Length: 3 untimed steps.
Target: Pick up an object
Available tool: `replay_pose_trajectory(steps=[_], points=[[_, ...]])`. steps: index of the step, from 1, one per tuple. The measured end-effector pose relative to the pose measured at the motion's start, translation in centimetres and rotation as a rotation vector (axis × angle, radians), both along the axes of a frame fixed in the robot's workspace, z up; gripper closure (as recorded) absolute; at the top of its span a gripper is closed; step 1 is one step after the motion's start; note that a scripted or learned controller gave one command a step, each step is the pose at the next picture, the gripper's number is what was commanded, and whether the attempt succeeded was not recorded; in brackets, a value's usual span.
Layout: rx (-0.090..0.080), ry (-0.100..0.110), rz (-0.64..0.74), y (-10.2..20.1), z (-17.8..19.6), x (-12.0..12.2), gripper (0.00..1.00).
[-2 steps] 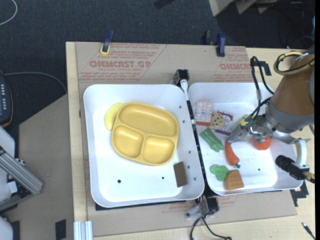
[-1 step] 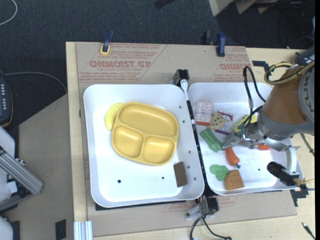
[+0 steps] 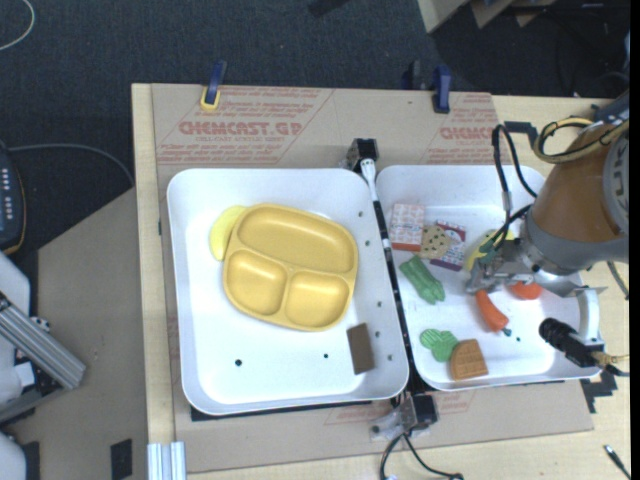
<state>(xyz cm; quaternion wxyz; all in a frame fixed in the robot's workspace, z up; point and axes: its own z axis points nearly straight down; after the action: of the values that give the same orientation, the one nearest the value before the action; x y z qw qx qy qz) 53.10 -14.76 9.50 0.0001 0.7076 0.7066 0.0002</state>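
Observation:
The right bin (image 3: 520,183) holds several small toy items. Among them are a green pickle (image 3: 423,278), an orange carrot (image 3: 491,311), a green leafy piece (image 3: 437,342) and a brown toast slice (image 3: 467,359). A pink-and-white box (image 3: 406,224) and a spotted beige card (image 3: 436,240) lie at the back. My gripper (image 3: 487,272) hangs low in this bin, just above the carrot's upper end. A red-orange piece (image 3: 524,290) shows beside the gripper, partly hidden by the wrist. Nothing is visibly held.
In the left bin (image 3: 200,298) lies a yellow divided plate (image 3: 290,265), with a small brown block (image 3: 360,348) near the right wall. The arm's grey and orange wrist (image 3: 585,203) covers the right bin's right side. Cables loop above it.

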Motion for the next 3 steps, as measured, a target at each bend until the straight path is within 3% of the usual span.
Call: replay_pose_trajectory(steps=[3], points=[[-0.003,-0.006,0.002,-1.0,13.3,-0.1,1.0]])
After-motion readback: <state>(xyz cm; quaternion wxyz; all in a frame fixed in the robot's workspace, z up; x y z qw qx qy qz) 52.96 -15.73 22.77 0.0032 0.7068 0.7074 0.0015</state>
